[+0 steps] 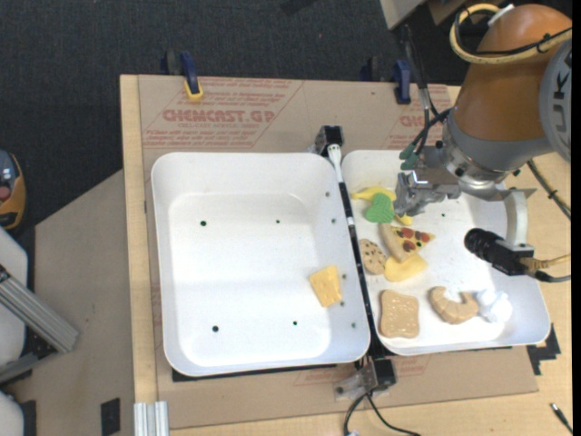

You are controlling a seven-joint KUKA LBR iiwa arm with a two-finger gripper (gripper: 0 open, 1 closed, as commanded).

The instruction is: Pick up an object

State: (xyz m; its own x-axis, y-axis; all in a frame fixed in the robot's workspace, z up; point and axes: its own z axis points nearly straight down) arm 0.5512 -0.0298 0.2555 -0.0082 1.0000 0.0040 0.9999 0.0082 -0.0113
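Brown bench board [227, 116] with red printing, dark carpet around, two white bins set side by side on top. Left bin [168, 243] with one yellow wedge [327, 285] near its right wall. Right bin [451, 263] crowded with small toy foods: yellow curved piece [370, 192], green piece [379, 209], pizza slice [410, 237], cookie [371, 255], toast [398, 313], brown curved pastry [452, 305].

Reaching in from the right, grey arm [508, 53] with the orange band, gripper [408, 193] down low over the upper left part of the right bin, just beside the green piece and above the pizza slice. Whether clenched or released: cannot tell, too much hidden under the wrist. Nothing seen lifted or carried.

Judged progress: approach made, pick not yet done. Left to do: closing on one thing, lifting, proving the hold. Likeliest target by position: the green piece, resting on the bin floor close to the divider between the bins, touching or nearly touching the yellow curved piece.

Orientation of the green piece: small and rounded, long axis seemingly running up and down in the view, narrower end toward the top; hard to tell more. Pizza slice slanted, long axis roughly left to right.
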